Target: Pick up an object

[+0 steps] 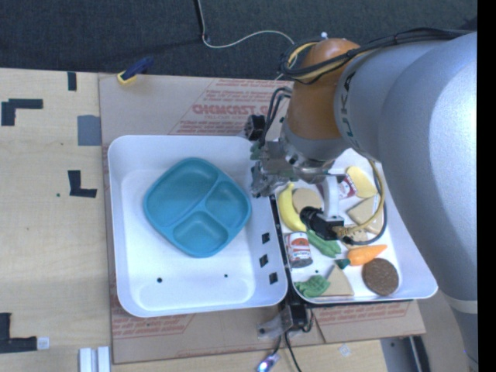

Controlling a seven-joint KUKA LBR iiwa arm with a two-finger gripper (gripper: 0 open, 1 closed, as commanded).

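My gripper [264, 175] hangs under the orange wrist band over the far left corner of the right bin [415, 281], by the wall between the two bins. Just right of it and nearer the front lies a yellow banana [290, 209]. In front of the banana stands a small can [299, 249] with a red label. Further right in that bin are an orange carrot [366, 255], a brown round cookie [380, 276] and pale slices [364, 208]. Nothing shows between the gripper and the bin floor.
The left bin [155, 293] holds a blue divided plate [198, 206]. Green pieces [313, 287] lie at the right bin's front edge. Both bins rest on cardboard [186, 107]. A blue and yellow clip [135, 70] lies at the cardboard's far left corner.
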